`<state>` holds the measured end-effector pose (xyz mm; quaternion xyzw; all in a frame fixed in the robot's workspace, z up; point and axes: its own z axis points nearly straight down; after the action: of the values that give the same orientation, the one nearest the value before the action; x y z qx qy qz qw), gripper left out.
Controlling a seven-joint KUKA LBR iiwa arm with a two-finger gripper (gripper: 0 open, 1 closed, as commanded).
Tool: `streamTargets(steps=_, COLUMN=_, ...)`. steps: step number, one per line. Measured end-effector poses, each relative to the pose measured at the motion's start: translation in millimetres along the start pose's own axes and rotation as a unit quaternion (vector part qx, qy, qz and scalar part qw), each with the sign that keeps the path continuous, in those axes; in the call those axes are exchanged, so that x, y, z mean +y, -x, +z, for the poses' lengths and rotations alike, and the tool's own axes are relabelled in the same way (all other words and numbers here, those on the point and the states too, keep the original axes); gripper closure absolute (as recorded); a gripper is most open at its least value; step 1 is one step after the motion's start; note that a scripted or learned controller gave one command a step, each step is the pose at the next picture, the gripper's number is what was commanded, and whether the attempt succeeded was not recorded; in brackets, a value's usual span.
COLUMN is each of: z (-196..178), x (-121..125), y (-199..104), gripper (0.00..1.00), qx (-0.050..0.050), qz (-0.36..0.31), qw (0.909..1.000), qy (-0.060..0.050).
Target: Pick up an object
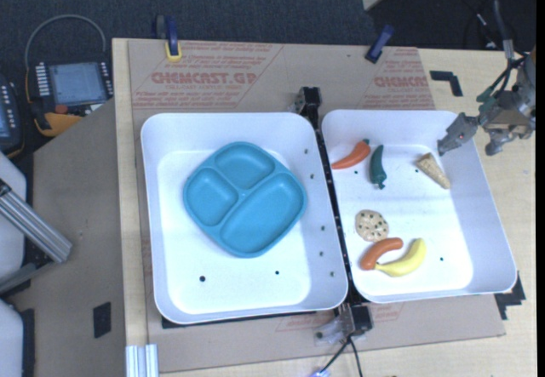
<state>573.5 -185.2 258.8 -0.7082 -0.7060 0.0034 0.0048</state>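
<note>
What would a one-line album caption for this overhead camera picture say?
Open gripper hovers at the right bin of toy food beside a bin holding a blue divided plate.

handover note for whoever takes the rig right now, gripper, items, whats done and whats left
Gripper: open, holding nothing, hovering at the right bin's upper right edge, just right of the cheese wedge.
Right bin items: orange chili pepper and green chili pepper near the top, cookie mid-left, sausage touching the banana at the bottom.
Left bin: blue divided plate.
Done: nothing picked up yet.
Left: close on one object and lift it; the cheese wedge is nearest.
</note>
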Motion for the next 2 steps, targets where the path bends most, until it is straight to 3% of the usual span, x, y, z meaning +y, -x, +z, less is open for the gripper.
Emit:
streamTargets(steps=1, z=-7, x=2, y=-1, gripper=0.0, qx=-0.001, qz=-0.002, qw=1.0, qy=0.006)
streamTargets(steps=2, z=47, x=12, y=-6, gripper=0.0, qx=0.0, qz=-0.003, qw=1.0, qy=0.003)
